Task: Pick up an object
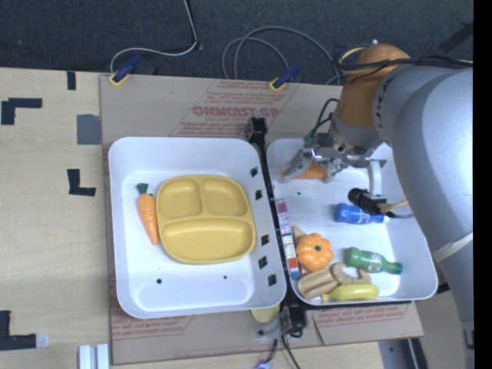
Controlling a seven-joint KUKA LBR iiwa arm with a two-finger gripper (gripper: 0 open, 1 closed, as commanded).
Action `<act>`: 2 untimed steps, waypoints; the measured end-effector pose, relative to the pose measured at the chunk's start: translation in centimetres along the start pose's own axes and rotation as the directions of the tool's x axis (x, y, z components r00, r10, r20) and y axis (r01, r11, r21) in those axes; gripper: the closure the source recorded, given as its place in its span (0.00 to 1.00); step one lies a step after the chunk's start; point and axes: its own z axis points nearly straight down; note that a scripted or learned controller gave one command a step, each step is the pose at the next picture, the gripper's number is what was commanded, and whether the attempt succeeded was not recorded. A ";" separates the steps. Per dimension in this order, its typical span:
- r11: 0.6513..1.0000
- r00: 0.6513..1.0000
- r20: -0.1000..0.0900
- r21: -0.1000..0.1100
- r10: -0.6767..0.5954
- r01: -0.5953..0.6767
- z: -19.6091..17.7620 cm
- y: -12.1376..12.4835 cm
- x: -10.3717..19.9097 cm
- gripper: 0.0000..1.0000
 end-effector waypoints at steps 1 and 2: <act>1.000 1.000 0.002 0.000 0.000 0.000 0.0 0.0 0.4 0.00; 1.000 1.000 0.001 0.000 0.000 0.000 0.0 0.0 0.4 0.00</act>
